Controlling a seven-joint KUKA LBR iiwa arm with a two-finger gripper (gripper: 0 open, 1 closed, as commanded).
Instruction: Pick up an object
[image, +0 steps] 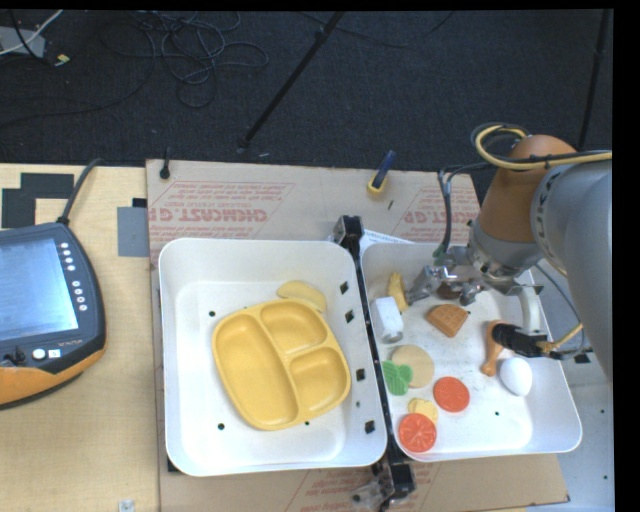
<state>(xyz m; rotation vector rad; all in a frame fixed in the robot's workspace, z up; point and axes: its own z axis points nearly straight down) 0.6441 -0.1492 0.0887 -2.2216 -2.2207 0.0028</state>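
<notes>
**Inspection Record: Bins, Contents and Gripper Position**

Two shallow white plastic bins are seen side by side on the tabletop (110, 420). In the left bin (190, 290), a yellow divided plastic tray with three compartments (280, 362) is laid near the middle, and a pale yellow flat piece (303, 292) is seen touching its far edge.

The right bin (545, 425) is found to hold the small toy food items. A white cylindrical piece (387, 318) is placed close to the dividing wall, with a yellow banana-like piece (398, 291) just beyond it. A tan, wedge-shaped bread-like piece (448, 319) lies near the middle of the bin. Nearer the camera, a beige round disc (413, 363) is recorded with a green leafy piece (397, 377) touching its left side. A red-orange round slice (451, 394), a small yellow piece (423, 408) and a red tomato-like slice (417, 432) are grouped toward the near edge. At the right side, a white egg-shaped object (516, 376) is set beside a brown drumstick-like piece (494, 350).

The gripper (452, 285) is positioned over the far part of the right bin, just above the bread-like piece. Whether it is open or closed cannot be told, and no object is seen to be held by it. The grey arm with its orange band (515, 200) is extended in from the right.

A handheld control pendant with a screen (45, 305) is rested on the tabletop at the left.
</notes>
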